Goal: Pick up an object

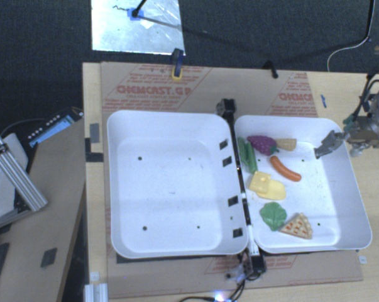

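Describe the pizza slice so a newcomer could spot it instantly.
Look in the right-hand bin, the one holding the toy food. The pizza slice lies near its front edge, just right of the green leafy piece. It is the one triangular item, tan crust with red spots.

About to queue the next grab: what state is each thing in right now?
Gripper: over the right bin's far right rim, holding nothing.
Grapes: lying in the right bin.
Sausage: lying loose.
Cheese: lying flat.
Pizza slice: lying flat.
Green leaf: beside the pizza slice.
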